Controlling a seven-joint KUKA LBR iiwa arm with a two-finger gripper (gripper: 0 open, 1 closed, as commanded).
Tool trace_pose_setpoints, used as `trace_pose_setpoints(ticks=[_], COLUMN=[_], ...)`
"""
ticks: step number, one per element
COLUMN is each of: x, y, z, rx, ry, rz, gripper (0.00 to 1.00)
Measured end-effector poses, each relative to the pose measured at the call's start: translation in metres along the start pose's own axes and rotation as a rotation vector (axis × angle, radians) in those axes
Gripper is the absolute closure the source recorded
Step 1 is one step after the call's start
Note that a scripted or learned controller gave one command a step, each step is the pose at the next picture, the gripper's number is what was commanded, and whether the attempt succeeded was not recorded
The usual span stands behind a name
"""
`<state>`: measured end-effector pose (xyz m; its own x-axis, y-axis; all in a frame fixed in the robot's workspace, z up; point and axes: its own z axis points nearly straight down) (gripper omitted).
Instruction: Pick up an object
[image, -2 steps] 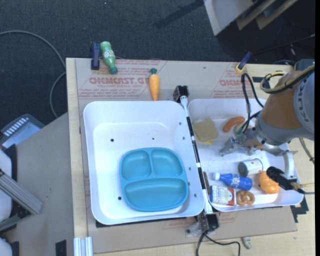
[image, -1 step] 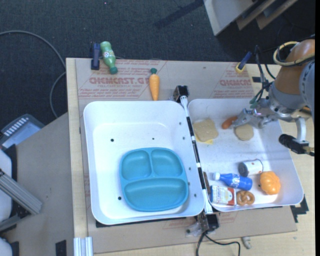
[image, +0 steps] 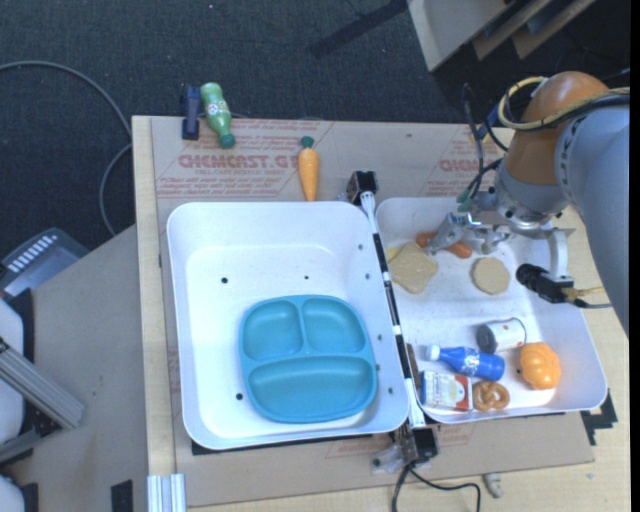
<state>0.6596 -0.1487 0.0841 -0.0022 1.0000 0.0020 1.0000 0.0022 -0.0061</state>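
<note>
We see the gripper (image: 470, 232) low over the right bin's (image: 590, 352) far edge, fingers around a small orange piece (image: 447, 244), though we cannot tell if they grip it; two beige slices (image: 412, 270) lie beside; a blue tray (image: 306, 358) sits in the left bin (image: 200, 300).
</note>
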Motion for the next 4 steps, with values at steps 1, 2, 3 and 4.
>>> trace_pose_setpoints(ticks=[1, 2, 3, 4], x=[-0.038, -0.038, -0.009, 0.01], y=[-0.078, -0.128, -0.181, -0.148], z=[0.0, 0.0, 0.001, 0.0], rx=[-0.005, -0.005, -0.005, -0.009], ry=[-0.002, -0.001, -0.002, -0.003], rz=[0.003, 0.003, 0.003, 0.002], gripper=[0.0, 0.0, 0.0, 0.0])
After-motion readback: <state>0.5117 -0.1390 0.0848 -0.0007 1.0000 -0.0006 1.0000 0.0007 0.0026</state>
